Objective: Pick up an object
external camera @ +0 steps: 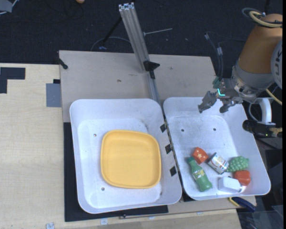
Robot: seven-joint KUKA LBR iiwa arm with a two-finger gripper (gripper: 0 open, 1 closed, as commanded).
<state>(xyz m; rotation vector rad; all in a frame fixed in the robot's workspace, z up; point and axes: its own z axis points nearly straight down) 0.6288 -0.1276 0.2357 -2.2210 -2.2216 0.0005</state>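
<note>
Jaws (pixel 216 105): spread apart, nothing between them, over the far rim of the right bin (pixel 257 142).
Objects: clustered well below the jaws at that bin's near end — green bottle (pixel 200 174), red star piece (pixel 199 155), small can (pixel 219 163), green grapes (pixel 238 164), red piece (pixel 243 176), white block (pixel 229 184).
Left bin (pixel 86 128): yellow plate (pixel 130 159), far left of jaws.

- One fixed camera, above the bench (pixel 109 75), looking down at a slant.
- Both white bins (pixel 81 113) fully in frame, mid-distance.
- Arm (pixel 260 46) enters from the right edge.
</note>
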